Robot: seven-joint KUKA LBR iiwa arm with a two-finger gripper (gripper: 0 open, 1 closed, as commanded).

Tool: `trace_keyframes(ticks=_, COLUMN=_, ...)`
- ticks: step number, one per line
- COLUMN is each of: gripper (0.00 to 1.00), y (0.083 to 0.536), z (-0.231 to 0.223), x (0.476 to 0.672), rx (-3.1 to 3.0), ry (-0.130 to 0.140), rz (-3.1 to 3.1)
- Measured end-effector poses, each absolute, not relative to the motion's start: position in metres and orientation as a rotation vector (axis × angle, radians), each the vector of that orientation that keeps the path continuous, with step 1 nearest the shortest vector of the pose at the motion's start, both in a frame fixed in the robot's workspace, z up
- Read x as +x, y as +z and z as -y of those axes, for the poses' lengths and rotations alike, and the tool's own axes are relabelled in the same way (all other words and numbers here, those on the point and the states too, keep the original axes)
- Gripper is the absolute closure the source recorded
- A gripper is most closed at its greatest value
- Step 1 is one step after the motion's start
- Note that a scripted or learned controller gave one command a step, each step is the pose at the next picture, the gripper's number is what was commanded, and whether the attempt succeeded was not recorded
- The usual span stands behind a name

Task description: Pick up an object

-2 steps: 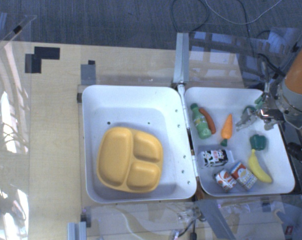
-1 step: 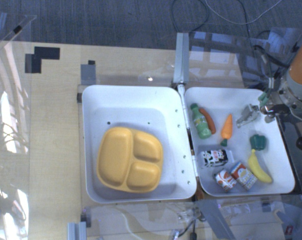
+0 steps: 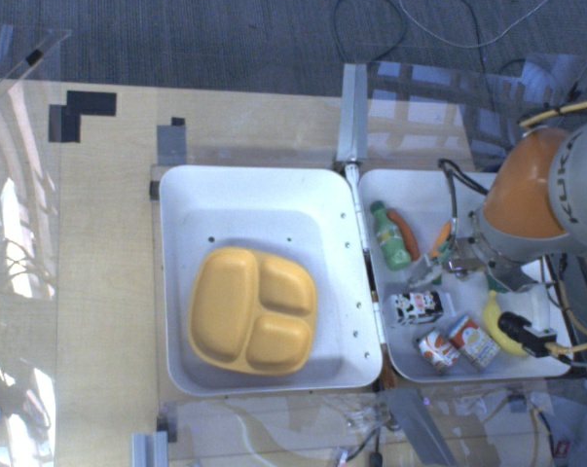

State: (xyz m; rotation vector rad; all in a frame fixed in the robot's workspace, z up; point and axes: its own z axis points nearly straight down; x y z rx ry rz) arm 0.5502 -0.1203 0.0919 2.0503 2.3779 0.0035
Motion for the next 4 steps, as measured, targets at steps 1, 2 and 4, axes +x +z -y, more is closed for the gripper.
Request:
trace_keyframes(ticks=1, gripper=0.00, y=0.089, z=0.116, x=0.611, rx=1.942, ry=0.011, rz=-2.457)
trace_keyframes(ticks=2, gripper=1.00, y=0.099, z=0.114, x=0.613, rx=1.937, ry=0.015, rz=-2.461)
trace_keyframes(ticks=4, gripper=1.00, y=0.221, z=0.171, x=0.559, rx=2.153, ry=0.003, rz=-2.281)
